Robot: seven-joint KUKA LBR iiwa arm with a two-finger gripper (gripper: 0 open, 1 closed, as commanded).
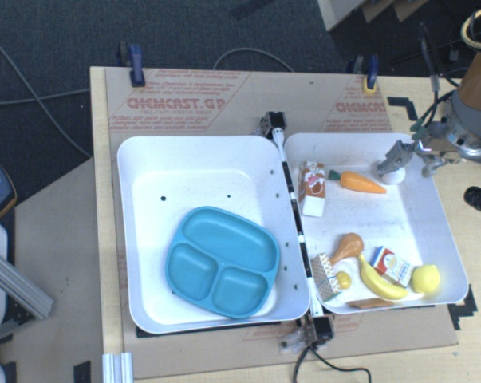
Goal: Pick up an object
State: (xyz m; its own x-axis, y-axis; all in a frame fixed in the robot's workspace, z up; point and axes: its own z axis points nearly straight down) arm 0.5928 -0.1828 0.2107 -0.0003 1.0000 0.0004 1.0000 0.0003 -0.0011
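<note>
The curved yellow banana lies in the near corner of my right white bin, beside a round yellow lemon. My claw hangs at the bin's far right, just beside the orange carrot; I cannot tell how wide it stands. The blue sectioned plastic plate fills the left bin.

The carrot, orange with a pale tip, lies on its side just left of the pincer. Further left, a brown-and-white carton lies flat. Well below the pincer cluster a banana, lemon, small red-blue box and brown drumstick.
</note>
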